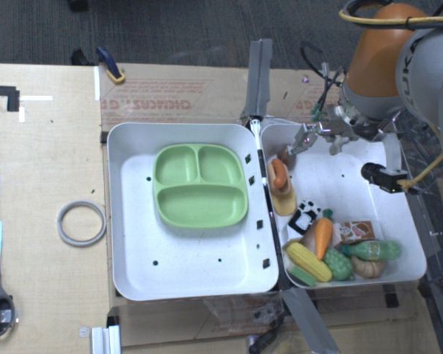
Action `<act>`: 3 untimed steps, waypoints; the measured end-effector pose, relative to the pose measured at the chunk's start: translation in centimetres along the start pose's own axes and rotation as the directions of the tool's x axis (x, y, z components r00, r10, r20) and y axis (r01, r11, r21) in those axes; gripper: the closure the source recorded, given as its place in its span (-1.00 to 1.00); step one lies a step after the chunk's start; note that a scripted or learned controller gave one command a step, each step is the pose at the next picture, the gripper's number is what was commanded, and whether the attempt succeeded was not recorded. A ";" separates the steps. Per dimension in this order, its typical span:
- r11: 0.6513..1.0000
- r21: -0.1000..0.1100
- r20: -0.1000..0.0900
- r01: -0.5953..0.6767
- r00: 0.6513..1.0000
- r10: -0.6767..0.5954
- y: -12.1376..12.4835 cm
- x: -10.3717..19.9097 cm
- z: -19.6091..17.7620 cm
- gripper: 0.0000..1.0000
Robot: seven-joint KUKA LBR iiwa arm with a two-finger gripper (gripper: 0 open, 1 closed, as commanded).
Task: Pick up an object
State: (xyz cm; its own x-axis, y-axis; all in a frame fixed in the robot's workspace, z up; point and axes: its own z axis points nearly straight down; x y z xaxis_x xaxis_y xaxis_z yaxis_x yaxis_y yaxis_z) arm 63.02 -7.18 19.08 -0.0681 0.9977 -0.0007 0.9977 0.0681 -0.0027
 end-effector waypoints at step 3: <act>0.999 -0.003 0.002 0.044 0.999 -0.044 3.0 1.8 -0.1 -1.00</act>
State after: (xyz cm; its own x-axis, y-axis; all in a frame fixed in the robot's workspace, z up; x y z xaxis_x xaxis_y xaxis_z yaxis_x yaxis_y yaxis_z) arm 65.91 -5.19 19.18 -0.1115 0.9938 -0.0022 0.9938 0.1115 0.0005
